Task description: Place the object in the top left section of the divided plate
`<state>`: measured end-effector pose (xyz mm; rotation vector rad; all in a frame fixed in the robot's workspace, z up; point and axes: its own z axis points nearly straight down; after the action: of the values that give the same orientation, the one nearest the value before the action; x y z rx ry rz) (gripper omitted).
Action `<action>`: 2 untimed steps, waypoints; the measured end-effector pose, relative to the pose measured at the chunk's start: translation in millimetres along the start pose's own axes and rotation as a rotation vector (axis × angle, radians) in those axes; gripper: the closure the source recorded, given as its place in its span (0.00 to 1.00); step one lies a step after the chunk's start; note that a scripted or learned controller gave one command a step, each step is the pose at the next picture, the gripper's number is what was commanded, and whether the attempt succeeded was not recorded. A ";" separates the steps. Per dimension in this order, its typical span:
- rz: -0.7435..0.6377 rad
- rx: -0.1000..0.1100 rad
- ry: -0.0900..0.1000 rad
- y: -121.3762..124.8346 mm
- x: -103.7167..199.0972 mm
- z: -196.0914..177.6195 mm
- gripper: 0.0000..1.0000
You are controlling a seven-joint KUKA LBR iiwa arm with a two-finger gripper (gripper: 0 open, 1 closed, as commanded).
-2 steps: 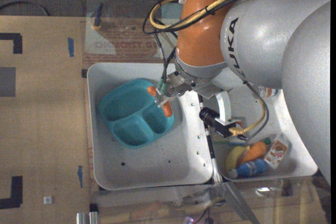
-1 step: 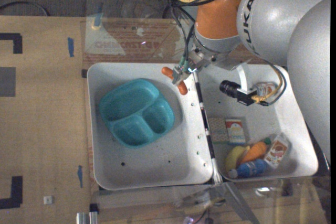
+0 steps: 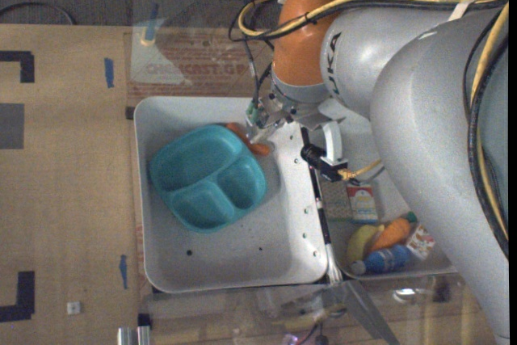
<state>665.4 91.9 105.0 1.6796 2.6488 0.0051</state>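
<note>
Teal plastic three-section divided plate [image 3: 208, 178] is lying in the left white bin [image 3: 242, 254]. The grey two-finger gripper [image 3: 260, 125] is hovering at its upper right rim, clenching a small orange object [image 3: 257, 146] just beside the plate.

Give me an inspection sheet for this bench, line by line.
Surface: two white bins side by side; left bin, right bin.
Job's things: teal divided plate in the left bin; small orange object at the plate's upper right rim.
Clutter: yellow, orange and blue items and a small carton in the right bin.
Grippers: gripper right above the orange object; grasp unclear.
Cables: yellow cable over the wrist.
Surroundings: blue tape marks on the brown board.
</note>
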 end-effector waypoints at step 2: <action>0.014 0.005 0.002 -26.7 -35.8 -92.2 1.00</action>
<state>655.9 48.2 197.2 1.6998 2.6409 0.0003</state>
